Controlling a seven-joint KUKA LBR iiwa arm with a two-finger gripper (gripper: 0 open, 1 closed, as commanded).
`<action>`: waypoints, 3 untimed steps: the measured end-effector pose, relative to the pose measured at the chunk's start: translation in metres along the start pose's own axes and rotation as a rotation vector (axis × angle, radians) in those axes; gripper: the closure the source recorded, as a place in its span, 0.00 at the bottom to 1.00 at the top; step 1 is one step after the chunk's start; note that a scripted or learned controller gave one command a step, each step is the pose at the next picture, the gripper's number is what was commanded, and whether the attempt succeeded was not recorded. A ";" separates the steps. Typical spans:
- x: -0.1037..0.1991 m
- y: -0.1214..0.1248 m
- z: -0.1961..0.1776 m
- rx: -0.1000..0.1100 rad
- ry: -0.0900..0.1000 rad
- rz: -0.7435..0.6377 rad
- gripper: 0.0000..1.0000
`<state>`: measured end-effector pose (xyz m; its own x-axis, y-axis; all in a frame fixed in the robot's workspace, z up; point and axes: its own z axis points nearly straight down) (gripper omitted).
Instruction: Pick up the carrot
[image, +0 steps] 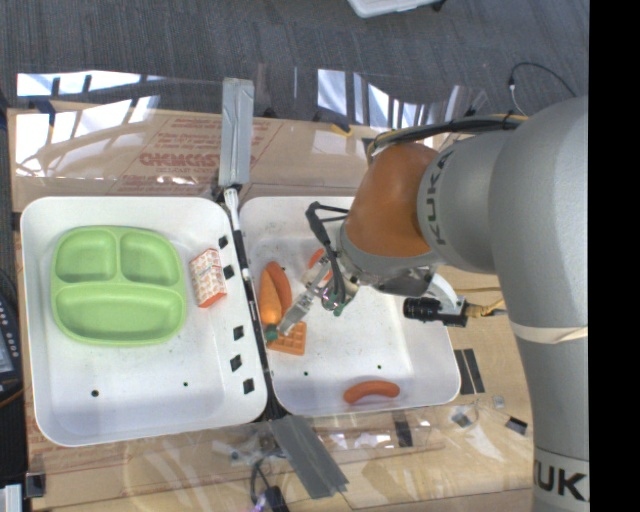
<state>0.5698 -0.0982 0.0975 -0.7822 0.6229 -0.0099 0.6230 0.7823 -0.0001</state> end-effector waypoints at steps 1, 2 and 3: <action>-0.021 0.017 0.006 0.004 0.005 0.174 0.00; -0.057 0.032 0.005 0.003 0.010 0.525 0.00; -0.070 0.052 0.007 0.004 0.010 0.593 0.00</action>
<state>0.6569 -0.1016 0.0909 -0.3004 0.9538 0.0003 0.9538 0.3004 -0.0017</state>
